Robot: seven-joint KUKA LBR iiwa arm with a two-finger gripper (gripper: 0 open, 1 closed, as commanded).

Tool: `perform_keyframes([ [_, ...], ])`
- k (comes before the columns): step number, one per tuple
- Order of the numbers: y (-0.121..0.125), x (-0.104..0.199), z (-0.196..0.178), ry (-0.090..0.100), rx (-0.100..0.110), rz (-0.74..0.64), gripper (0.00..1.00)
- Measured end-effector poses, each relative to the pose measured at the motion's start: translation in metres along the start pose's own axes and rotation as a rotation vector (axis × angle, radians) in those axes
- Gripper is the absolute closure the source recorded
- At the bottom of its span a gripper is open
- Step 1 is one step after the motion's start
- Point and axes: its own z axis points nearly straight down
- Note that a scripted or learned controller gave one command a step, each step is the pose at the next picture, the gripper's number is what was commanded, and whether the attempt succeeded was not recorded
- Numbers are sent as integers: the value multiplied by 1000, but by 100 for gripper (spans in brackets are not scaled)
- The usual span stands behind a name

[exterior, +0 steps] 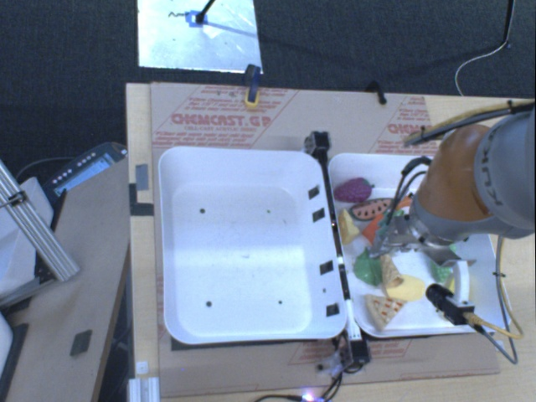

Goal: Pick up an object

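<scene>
- Nearest the camera, at 5 o'clock in the view, a tan wedge-shaped toy like a sandwich piece (383,310) lies at the near edge of the right bin (484,254).
- Just beyond it sits a yellow toy (405,289), with a green leafy toy (367,268) beside it toward 9 o'clock.
- The gripper (387,243) hangs low over this pile, close above the green toy; whether the fingers are spread or closed, or hold anything, I cannot tell, as the wrist hides them.
- The arm (469,182), with its orange band, reaches in from 3 o'clock and covers much of the right bin.
- Farther back in that bin lie a watermelon-slice toy (368,209) and, beyond it, a purple toy like an eggplant (353,189).
- The left bin (243,241) stands just beside the right one, toward 9 o'clock.
- Both bins rest on the bench (218,120), and a yellow clamp (252,99) sits at its far edge near 12 o'clock.
</scene>
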Motion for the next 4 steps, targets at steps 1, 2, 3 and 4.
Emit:
perform_keyframes([
  [1,90,2,12,-2,-3,-2,100],
  [2,96,-8,13,2,14,1,100],
  [3,49,-13,13,0,9,5,100],
  [4,100,-93,-44,-7,-5,6,100],
])
